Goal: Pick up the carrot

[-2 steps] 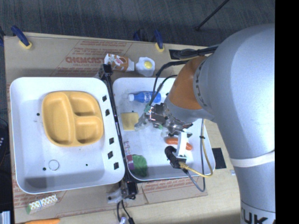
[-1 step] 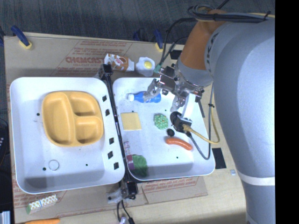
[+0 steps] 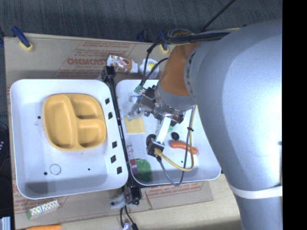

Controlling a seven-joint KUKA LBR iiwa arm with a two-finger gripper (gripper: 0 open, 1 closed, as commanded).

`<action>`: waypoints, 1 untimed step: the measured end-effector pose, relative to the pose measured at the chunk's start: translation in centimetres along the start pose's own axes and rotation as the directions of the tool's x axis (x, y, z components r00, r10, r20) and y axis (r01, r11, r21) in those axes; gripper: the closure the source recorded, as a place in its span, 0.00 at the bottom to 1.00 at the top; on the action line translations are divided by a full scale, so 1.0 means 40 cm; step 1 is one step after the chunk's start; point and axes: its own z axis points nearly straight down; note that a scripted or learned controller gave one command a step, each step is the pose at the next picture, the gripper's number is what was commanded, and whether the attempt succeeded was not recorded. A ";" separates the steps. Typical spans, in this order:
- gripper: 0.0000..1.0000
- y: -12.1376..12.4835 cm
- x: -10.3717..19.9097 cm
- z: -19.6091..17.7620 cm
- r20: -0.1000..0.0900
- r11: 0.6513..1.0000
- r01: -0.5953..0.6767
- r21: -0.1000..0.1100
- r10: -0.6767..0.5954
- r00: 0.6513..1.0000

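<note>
The carrot (image 3: 184, 147) lies flat in the right bin (image 3: 207, 172), toward its right side and close under the grey arm (image 3: 240, 99). The gripper (image 3: 140, 104) hangs over the bin's upper left part, just above a yellow square (image 3: 135, 125), and I cannot tell whether the claw is open or closed. This looks like the approach step, not yet a grasp: the next move calls for shifting the claw across to the carrot, lining it across the carrot's width and lowering onto it.
</note>
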 end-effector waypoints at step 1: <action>0.00 -0.137 -0.104 0.001 0.000 0.939 -0.345 0.002 0.345 0.939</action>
